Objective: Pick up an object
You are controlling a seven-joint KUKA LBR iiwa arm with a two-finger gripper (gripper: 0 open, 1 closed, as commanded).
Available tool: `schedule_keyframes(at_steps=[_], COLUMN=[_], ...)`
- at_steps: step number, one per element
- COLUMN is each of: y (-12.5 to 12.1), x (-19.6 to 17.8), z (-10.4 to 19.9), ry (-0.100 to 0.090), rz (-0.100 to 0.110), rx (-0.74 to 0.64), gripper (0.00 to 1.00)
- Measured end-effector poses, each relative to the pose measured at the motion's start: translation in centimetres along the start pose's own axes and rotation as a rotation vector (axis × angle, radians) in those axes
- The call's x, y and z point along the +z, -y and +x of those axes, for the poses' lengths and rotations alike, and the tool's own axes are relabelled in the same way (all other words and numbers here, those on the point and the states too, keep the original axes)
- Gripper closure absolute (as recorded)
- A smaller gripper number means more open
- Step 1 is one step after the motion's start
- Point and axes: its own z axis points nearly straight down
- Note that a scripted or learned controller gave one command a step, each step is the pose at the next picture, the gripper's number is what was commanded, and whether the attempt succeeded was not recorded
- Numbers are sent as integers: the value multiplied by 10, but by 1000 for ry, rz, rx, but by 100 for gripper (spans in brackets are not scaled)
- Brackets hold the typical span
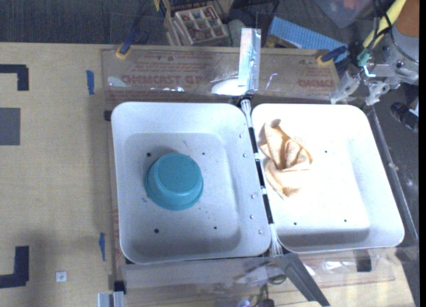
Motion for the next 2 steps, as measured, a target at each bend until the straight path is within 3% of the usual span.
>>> schedule_keyframes(at_steps=[1, 2], y=[0, 41], x=[96, 158], z=[89, 92], ry=[0, 1], rz=[1, -12], rx=[-163, -241], gripper=[0, 0])
